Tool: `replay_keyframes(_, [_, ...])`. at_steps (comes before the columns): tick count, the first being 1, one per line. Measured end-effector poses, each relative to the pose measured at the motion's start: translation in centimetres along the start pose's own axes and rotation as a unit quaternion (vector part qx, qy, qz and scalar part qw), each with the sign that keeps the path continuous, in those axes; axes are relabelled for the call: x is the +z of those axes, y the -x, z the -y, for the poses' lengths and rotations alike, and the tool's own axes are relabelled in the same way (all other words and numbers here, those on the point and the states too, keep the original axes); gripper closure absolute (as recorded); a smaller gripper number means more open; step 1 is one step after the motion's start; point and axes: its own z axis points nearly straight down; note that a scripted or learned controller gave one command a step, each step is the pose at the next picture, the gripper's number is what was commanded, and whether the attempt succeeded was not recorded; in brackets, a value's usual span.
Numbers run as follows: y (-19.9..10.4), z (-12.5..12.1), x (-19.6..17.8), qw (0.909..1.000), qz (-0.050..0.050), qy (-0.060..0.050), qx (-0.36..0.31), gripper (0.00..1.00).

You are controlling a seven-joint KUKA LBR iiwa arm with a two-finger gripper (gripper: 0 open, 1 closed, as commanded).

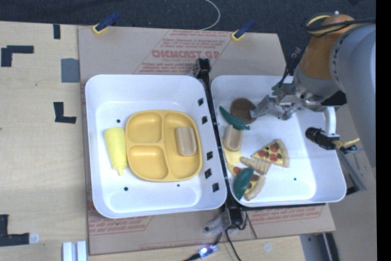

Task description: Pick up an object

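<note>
Brown round obj just left of fingers.

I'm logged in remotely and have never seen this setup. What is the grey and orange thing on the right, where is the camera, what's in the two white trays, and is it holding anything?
The grey and orange thing is a robot arm reaching in from the right. Its grasping part, the tool, is low over the right bin, close to a brown round piece. I cannot tell whether it grips anything.

The one camera is fixed above the bench and looks down at a slant.

The left bin holds a yellow divided plate with a tan roll in one compartment, and a yellow bottle beside the plate. The right bin holds toy food: a pizza slice, a tan cylinder and a few green and tan pieces near the divider.
</note>
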Motion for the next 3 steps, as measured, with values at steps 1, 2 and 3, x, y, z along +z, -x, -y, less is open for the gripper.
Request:
replay_keyframes(1, [0.0, -0.2, -1.4, 1.0000, 0.000, 0.002, -0.001, 1.00])
replay_keyframes(2, [0.0, 0.3, -7.6, 1.0000, 0.001, 0.005, 0.001, 1.00])
replay_keyframes(3, [0.2, -0.3, -13.9, 1.0000, 0.001, 0.005, 0.001, 1.00])
